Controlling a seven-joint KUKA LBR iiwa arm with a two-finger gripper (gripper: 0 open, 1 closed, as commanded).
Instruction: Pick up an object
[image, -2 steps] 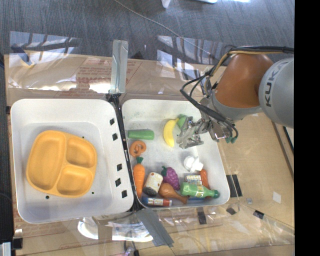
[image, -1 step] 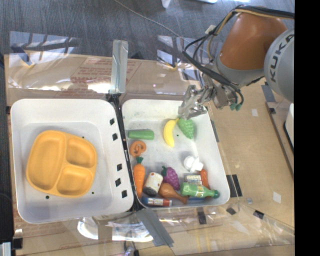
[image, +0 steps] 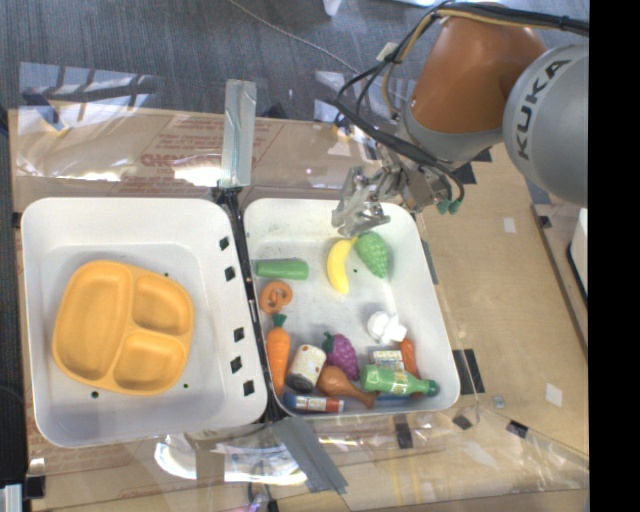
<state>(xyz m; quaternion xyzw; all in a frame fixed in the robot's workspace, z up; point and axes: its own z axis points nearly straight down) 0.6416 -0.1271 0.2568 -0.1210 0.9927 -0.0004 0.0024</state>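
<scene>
Banana, a small yellow curved plastic toy (image: 339, 266), lay near the far edge of the right white bin (image: 432, 300), with the metal two-finger gripper (image: 360, 212) hovering just above its upper tip; how its jaws stood I could not tell. Just beside the banana sat a green knobbly plastic fruit (image: 374, 254). A good grasp, I judged, would come straight down centred on the banana, clear of that neighbour and the bin's far wall.

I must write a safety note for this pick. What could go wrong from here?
1. The gripper hangs just above the banana and the green fruit, which lie close together; it may nudge one while reaching for the other.
2. It is near the right bin's back wall and could strike it.
</scene>
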